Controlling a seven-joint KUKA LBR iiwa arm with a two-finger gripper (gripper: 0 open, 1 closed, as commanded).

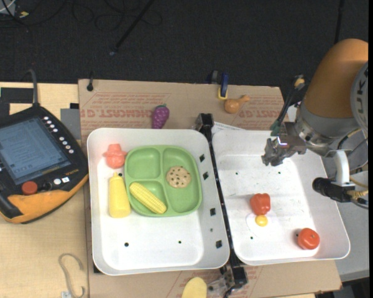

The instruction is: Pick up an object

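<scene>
I am hovering my gripper (275, 156) over the right bin (336, 228); I cannot tell its state. The red pepper (260, 202) is lying below it, touching a small yellow piece (261, 220).

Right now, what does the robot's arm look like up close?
The arm is thick and rounded, with a big orange band above a grey wrist. Its gripper is small, dark and metal-looking. Thin dark cables run beside the wrist, with a bit of green.
</scene>
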